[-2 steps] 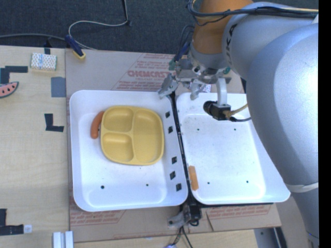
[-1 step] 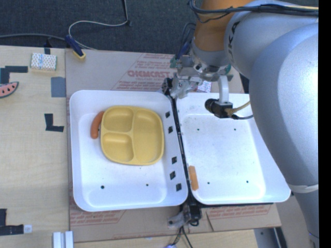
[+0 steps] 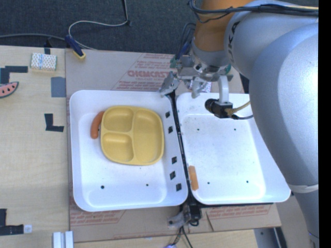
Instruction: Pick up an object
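Two shallow white bins sit side by side on the bench. Left bin [image 3: 83, 190] holds a yellow divided plate [image 3: 132, 134], lying flat near the middle. An orange sausage-shaped piece [image 3: 95, 125] lies against the plate's left rim, touching or nearly so. Right bin [image 3: 258, 190] holds a small orange carrot-like piece [image 3: 193, 177], tucked against the wall next to the divider between bins.

Gripper [image 3: 183, 84] hangs over the far end of the divider, near the top corner where the bins meet. Its two fingers look slightly parted with nothing between them, though the tips are small and dark against the bin edge. Judgement: no pick is under way yet; all three objects lie well apart from the gripper.

The arm's grey body [image 3: 279, 87] covers the right bin's far right corner. A black fitting [image 3: 217, 107] with a cable hangs over that bin.
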Available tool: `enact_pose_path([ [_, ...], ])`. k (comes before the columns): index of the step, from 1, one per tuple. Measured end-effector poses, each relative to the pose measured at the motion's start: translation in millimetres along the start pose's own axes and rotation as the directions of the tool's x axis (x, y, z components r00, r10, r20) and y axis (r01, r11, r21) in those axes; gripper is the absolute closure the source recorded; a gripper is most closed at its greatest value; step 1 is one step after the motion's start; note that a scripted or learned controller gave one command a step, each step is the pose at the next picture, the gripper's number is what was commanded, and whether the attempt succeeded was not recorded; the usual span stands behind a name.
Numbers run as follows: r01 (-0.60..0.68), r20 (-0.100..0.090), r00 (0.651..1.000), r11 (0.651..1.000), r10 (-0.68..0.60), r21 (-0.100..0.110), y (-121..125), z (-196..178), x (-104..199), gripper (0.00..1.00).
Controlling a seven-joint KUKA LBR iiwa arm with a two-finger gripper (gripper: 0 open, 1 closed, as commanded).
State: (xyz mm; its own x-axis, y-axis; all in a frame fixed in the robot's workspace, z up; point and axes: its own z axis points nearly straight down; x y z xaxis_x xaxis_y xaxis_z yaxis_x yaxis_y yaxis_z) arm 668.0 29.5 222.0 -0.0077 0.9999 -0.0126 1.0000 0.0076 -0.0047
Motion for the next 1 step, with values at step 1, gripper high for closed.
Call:
enact_pose_path([
  [1, 0.001, 0.001, 1.0, 1.0, -0.001, 0.0, 0.1, -9.7, -0.2, 1.0],
])
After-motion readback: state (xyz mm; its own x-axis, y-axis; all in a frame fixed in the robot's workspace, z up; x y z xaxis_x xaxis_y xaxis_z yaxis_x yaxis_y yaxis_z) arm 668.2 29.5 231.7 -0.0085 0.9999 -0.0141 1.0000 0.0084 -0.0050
